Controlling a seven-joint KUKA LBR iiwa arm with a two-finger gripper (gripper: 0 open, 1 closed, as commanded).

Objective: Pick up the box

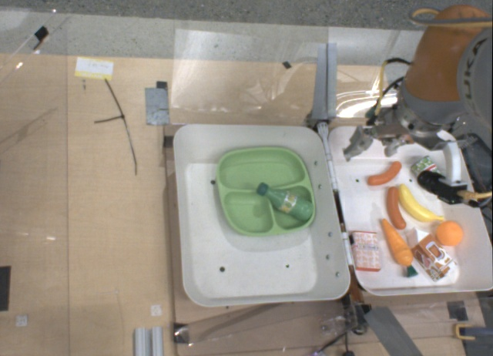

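1. Nearest us, along the front edge of the right bin (462, 283), we see the box (366, 250), a small red and white carton lying flat near the bin's front left corner, just beside the wall that divides the two bins; that spot leaves little room for a finger on the wall side

2. Just right of it lie a carrot (397, 243) and a second printed carton (434, 259), with an orange (449, 233) behind, so we judge the box's right side is crowded too

3. Further back lie a banana (418, 205) and two sausages (384, 175), loosely scattered, as if tipped in

4. In the left bin (192, 270) a green divided plate (262, 171) carries a small bottle (286, 200) lying on its side

5. Farthest back, the gripper (375, 139) hangs over the right bin's rear left corner, well apart from the box; we cannot tell how its claw is set, and we see nothing in it, so we judge the pick not yet begun
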